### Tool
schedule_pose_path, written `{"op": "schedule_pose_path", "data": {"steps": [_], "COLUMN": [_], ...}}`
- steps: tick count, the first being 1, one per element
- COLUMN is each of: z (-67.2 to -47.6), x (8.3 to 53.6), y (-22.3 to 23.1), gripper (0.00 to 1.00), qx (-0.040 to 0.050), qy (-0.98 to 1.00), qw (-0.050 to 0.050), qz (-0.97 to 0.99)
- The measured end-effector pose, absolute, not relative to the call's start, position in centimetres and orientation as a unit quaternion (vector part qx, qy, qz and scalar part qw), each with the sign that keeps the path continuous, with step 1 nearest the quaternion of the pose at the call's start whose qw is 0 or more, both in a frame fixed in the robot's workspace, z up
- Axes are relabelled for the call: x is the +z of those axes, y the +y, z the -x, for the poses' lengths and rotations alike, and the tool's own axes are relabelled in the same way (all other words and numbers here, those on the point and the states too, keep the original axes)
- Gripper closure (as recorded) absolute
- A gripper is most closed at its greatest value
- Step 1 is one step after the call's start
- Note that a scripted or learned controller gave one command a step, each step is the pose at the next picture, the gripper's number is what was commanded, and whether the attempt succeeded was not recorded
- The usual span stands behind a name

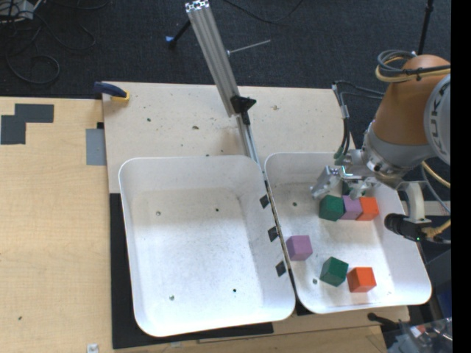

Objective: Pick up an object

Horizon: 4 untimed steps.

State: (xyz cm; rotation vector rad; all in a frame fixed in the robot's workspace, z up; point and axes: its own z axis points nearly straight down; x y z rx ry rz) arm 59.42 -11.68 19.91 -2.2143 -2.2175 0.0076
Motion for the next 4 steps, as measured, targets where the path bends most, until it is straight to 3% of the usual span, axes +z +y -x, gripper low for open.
{"op": "schedule_pose_path", "data": {"steps": [1, 2, 3, 4], "z": [-59.5, -59.3, -60.1, -60.1], "x": [20.2, 13.9, 12.3, 13.2], "y": [-11.8, -12.3, -12.6, -12.8], "gripper": [0.00, 0.00, 0.00, 1.00], "qx": [0.0008, 0.0030, -0.0065, -0.0065], "qy": [-0.707, -0.707, -0.706, -0.703], "qw": [0.002, 0.004, -0.012, -0.013], "qz": [0.707, 0.708, 0.708, 0.711]}}
